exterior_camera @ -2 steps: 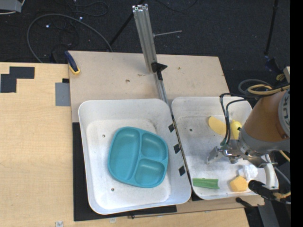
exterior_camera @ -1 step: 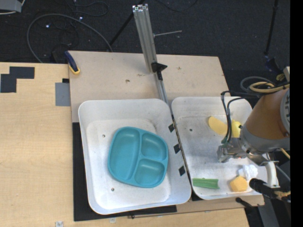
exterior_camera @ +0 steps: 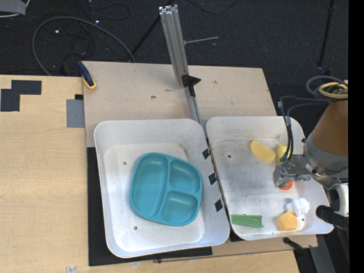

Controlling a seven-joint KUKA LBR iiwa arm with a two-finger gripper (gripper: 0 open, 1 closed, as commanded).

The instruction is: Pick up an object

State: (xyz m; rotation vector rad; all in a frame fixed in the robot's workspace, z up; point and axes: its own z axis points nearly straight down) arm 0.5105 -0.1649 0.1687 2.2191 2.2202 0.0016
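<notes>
The right bin (exterior_camera: 244,175) holds a pale yellow oval piece (exterior_camera: 262,151), a green flat bar (exterior_camera: 247,220), an orange-yellow chunk (exterior_camera: 288,222), a white crumpled piece (exterior_camera: 300,205) and a small red-orange thing (exterior_camera: 285,184). My gripper (exterior_camera: 284,178) hangs low over the bin's right side, right above the red-orange thing, which peeks out beneath it. A small yellow-green bit (exterior_camera: 281,151) shows just behind the gripper. The arm's orange band (exterior_camera: 334,128) rises at the right edge.
The left bin (exterior_camera: 114,147) bears a teal divided plate (exterior_camera: 166,189). An aluminium post (exterior_camera: 176,44) stands behind the bins, at their seam. Black clips (exterior_camera: 211,178) line the wall between the bins. Cables lie on the dark floor behind.
</notes>
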